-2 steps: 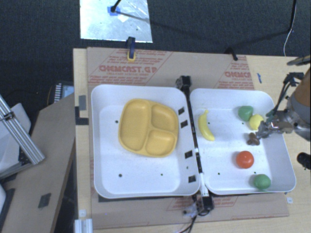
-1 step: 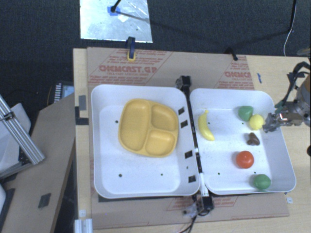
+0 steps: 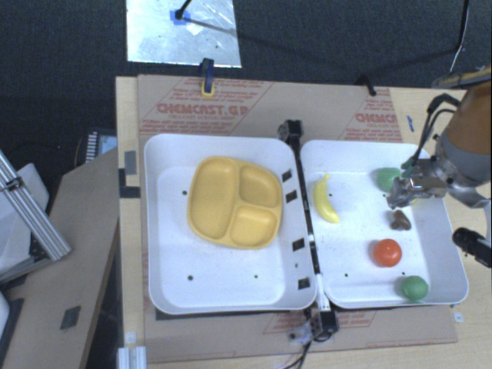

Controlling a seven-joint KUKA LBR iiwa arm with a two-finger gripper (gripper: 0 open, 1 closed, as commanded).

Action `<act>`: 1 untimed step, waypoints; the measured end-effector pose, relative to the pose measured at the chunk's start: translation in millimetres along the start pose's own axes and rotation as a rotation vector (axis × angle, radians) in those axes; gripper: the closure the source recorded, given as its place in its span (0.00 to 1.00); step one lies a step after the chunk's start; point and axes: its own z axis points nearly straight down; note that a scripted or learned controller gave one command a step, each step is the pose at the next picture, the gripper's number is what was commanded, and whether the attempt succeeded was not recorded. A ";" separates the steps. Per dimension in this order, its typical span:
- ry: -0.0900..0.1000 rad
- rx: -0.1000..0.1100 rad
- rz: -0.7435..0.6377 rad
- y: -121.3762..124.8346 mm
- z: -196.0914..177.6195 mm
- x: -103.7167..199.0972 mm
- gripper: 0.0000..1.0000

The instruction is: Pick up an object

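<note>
In the right bin lie a yellow banana, a green object at the far side, a small brown object, a red ball and a green ball. My gripper hangs over the right bin's far right part, between the green object and the brown object, just above the brown one. The arm's grey body and orange band come in from the right edge. Nothing shows as held.
The left bin holds a yellow three-compartment plate. A black divider with clips runs between the bins. A yellow clamp sits at the bench's far edge, and a silver sheet lies beyond it.
</note>
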 end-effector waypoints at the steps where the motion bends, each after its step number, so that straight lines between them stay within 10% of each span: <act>1: 0.001 0.001 0.000 14.3 11.6 47.1 1.00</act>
